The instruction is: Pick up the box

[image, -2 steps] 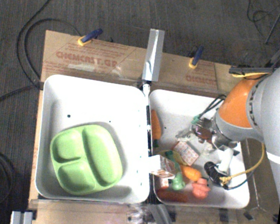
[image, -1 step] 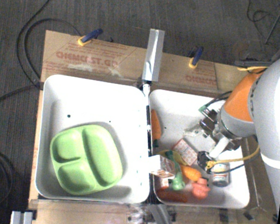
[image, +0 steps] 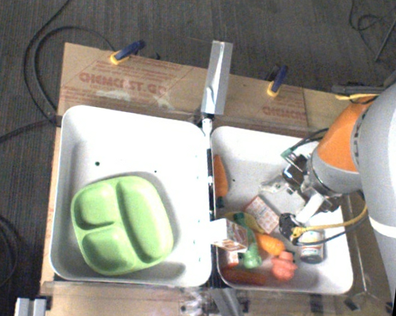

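Observation:
A small pale box with a pink printed pattern (image: 262,213) lies tilted in the middle of the right bin (image: 258,149). My gripper (image: 287,186) hangs over the right bin, just above and to the right of this box. Nothing shows in its grasp. A second printed box (image: 236,233) and a small red-brown carton (image: 228,251) lie against the bin's left wall, below the first box.
The right bin also holds an orange piece (image: 219,177) along its left wall, a green item (image: 250,257), an orange item (image: 270,244), a pink item (image: 283,266), a red item (image: 243,275) and a can (image: 311,249). A green divided plate (image: 122,225) sits in the left bin (image: 114,131).

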Robot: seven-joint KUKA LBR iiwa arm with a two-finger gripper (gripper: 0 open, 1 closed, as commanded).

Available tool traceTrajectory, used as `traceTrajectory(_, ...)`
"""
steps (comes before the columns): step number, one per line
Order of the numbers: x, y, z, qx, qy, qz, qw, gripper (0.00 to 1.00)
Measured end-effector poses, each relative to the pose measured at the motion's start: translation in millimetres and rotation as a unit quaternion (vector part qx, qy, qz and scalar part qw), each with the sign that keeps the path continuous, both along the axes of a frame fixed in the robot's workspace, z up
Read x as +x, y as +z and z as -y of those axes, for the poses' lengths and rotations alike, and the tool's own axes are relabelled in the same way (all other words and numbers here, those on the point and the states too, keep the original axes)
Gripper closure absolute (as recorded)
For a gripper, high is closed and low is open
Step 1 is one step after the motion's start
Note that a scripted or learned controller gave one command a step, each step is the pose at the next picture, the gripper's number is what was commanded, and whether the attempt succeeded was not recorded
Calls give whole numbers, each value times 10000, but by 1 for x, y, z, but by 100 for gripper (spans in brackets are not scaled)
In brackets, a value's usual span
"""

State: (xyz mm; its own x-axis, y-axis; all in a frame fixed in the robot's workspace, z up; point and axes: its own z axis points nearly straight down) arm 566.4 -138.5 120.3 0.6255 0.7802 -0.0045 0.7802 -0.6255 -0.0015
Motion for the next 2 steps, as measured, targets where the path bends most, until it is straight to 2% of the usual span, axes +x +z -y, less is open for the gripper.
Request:
traceTrajectory(1, -14, -9, 26, -12, -199, -3, 9998, 0)
traceTrajectory(2, 19, -8, 36, -5, -1147, -6, 9934, 0)
